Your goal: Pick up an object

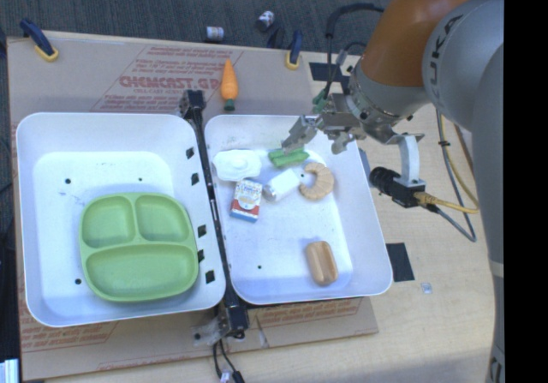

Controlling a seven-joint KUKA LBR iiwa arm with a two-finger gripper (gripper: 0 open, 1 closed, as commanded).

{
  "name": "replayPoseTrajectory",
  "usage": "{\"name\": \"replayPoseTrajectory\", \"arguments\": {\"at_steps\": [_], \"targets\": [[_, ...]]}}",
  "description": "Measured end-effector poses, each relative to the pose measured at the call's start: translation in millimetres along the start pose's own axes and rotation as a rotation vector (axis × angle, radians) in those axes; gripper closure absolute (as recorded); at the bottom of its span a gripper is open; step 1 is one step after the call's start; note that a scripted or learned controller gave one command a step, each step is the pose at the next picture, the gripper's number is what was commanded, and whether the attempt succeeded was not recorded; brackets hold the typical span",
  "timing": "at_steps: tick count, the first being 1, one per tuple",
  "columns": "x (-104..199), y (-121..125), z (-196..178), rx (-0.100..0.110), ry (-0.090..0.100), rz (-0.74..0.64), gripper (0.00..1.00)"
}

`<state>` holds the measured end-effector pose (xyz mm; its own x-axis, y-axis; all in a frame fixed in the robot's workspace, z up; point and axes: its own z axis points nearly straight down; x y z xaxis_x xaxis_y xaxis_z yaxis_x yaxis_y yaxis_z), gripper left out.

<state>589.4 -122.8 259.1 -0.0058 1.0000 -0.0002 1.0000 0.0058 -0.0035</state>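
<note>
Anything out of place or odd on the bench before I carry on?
Yes: an orange carrot lies on the cardboard behind the bins, outside both. Two small metallic items sit on the floor beyond the bench. The other items lie in the right bin.

The arm is running off your top and right edges; two small floor objects are staying unidentifiable.

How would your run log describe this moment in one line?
grey two-finger gripper: above flat green object | white right bin: brown bread roll | nothing visibly lifted
</note>
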Motion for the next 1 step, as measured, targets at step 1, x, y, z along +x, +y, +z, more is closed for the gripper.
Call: {"name": "replayPoseTrajectory", "arguments": {"at_steps": [1], "targets": [[-36.8, 25.5, 134.6, 0.003, 0.0, 0.0, 0.0]]}}
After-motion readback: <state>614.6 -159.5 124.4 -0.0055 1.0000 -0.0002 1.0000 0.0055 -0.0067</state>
